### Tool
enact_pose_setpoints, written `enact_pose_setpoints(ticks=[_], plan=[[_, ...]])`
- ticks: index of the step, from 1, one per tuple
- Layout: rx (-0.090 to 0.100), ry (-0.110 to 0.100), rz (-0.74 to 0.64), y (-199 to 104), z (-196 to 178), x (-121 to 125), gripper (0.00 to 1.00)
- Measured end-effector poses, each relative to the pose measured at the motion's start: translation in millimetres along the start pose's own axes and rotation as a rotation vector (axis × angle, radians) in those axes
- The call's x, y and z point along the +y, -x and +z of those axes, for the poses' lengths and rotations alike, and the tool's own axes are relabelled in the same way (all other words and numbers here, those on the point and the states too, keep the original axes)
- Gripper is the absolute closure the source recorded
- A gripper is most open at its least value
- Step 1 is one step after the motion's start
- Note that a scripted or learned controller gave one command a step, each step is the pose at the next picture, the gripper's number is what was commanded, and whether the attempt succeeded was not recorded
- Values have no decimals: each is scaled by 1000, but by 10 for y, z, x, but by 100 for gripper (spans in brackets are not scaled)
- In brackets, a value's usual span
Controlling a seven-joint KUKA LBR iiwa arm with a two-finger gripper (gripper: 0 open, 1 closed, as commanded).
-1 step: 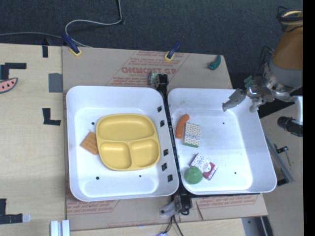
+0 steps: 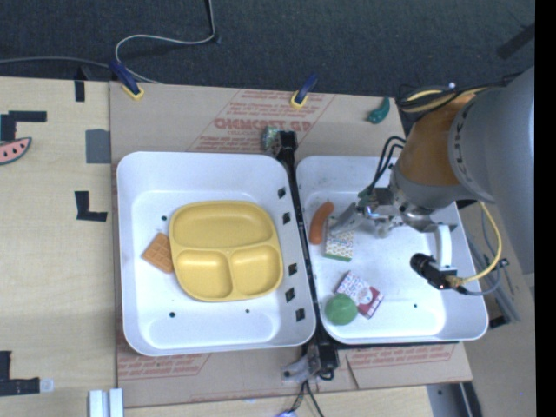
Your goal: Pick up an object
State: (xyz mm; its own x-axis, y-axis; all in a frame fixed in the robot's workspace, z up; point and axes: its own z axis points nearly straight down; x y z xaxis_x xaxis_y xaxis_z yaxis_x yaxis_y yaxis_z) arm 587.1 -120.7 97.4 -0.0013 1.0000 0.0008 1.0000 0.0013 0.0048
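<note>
- Overhead, the gripper (image 2: 354,221) hangs low in the right bin (image 2: 452,320), just above a small patterned packet (image 2: 339,246); whether its fingers grasp anything cannot be told.
- Nearby lie an orange sausage (image 2: 321,221), a green ball (image 2: 341,309) and a red-and-white packet (image 2: 360,293).
- Left, a yellow divided plate (image 2: 226,250) sits beside a cracker (image 2: 158,252).

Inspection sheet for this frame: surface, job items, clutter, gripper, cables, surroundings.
Surface: cardboard-covered bench bearing left bin and right bin.
Job's things: right bin holds orange sausage, patterned packet, red-white box, green ball.
Clutter: left bin holds yellow divided tray over a cracker.
Grippers: gripper low beside the packet, grip unclear.
Cables: white cable behind the bench.
Surroundings: dark floor.
</note>
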Motion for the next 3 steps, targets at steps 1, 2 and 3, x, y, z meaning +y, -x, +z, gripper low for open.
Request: enact_pose_setpoints(ticks=[1, 2, 3], plan=[[-7, 1, 3, -232, 102, 86, 0], [-5, -2, 2, -249, 20, 81, 100], [0, -5, -1, -821, -869, -237, 100]])
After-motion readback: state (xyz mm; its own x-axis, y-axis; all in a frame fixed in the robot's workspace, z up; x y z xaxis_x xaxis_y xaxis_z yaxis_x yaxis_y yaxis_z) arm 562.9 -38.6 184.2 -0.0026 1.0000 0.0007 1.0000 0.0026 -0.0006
